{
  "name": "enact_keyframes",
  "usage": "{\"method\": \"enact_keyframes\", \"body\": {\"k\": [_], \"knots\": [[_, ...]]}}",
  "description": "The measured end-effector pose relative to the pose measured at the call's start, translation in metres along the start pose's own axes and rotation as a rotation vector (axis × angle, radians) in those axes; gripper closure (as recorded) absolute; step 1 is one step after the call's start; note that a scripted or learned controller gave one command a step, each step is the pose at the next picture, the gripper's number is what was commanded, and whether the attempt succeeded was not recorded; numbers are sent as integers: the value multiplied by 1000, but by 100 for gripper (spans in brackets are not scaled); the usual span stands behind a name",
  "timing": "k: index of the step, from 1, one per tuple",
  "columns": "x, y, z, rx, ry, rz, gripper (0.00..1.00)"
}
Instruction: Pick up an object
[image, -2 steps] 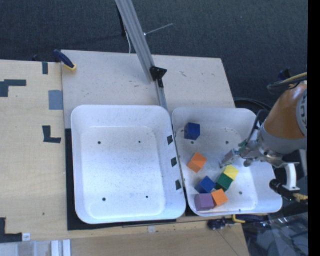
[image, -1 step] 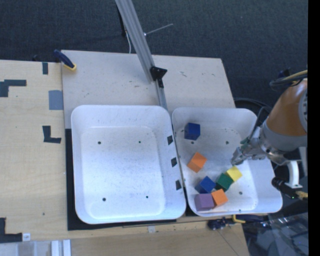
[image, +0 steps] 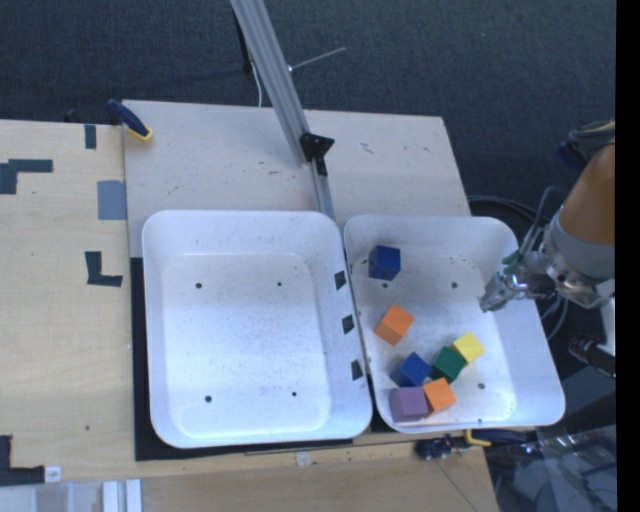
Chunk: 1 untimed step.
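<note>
The right bin (image: 470, 232) holds several small cubes. A blue cube (image: 384, 262) lies near its back left and an orange cube (image: 394, 324) sits in the middle left. Toward the front, a blue cube (image: 411, 369), a green cube (image: 447, 364), a yellow cube (image: 467, 349), a small orange cube (image: 438, 395) and a purple cube (image: 408, 403) are clustered together. My gripper (image: 497, 296) hangs over the right side of this bin, right of the orange cube and above the yellow one in the picture. Nothing shows between its fingers.
The left bin (image: 160, 240) stands beside the right one, their rims touching. A grey metal bar (image: 283, 85) slants down from the top to the bins' shared back corner. A blue and yellow tool (image: 130, 119) lies at the bench's back left.
</note>
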<state>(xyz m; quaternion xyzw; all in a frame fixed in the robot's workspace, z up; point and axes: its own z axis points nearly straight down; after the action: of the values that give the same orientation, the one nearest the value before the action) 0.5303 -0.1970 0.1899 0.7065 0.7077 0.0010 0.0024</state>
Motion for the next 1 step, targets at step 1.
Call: {"method": "enact_keyframes", "body": {"k": [1], "knots": [[4, 4, -63, -1, 0, -1, 100]]}}
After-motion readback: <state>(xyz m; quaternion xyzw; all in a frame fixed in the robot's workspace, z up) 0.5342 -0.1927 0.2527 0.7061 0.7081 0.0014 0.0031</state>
